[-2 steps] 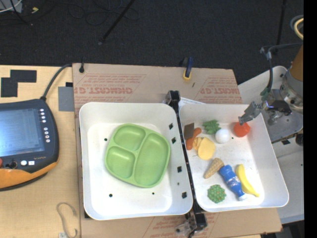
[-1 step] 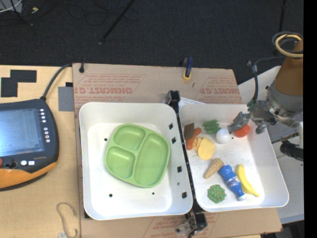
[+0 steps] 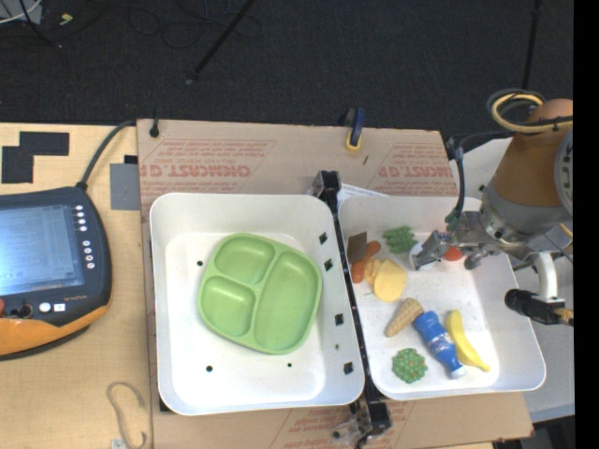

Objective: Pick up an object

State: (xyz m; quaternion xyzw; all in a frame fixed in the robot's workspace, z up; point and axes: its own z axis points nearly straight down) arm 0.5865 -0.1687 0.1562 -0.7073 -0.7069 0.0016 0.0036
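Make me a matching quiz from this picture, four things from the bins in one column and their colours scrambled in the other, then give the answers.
Things:
1. divided plate in the left bin
2. bottle in the right bin
3. banana beside the bottle
4. ice cream cone left of the bottle

Colours:
A. yellow
B. tan
C. light green
D. blue

Pairs: 1-C, 2-D, 3-A, 4-B
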